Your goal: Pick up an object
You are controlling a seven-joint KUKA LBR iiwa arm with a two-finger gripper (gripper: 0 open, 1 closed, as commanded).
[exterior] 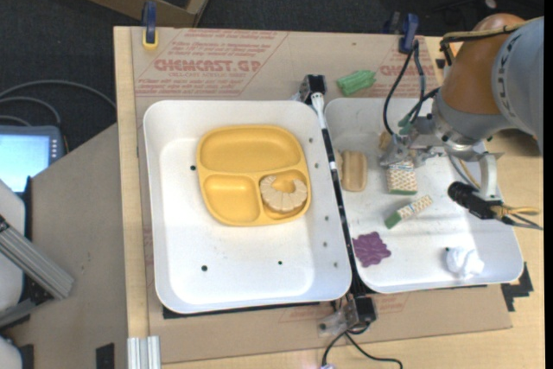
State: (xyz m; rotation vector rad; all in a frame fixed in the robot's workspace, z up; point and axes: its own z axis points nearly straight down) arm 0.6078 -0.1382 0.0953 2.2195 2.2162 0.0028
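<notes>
My gripper [399, 155] hangs over the upper middle of the right bin [497, 272], at the end of the grey arm with its orange band. Right below its tip, touching or nearly touching it, is a small patterned beige block [402, 180]. A tan bread-like piece [352, 170] lies to the left by the bin wall. A patterned stick with a green end [409, 210], a purple grape bunch [371, 248] and a white crumpled object [462, 262] lie lower in the same bin.
The left bin [173, 212] holds a yellow divided tray [251, 149] with a round beige pastry [283, 193] in its lower right compartment. A green object [356, 82] lies on the board behind the bins.
</notes>
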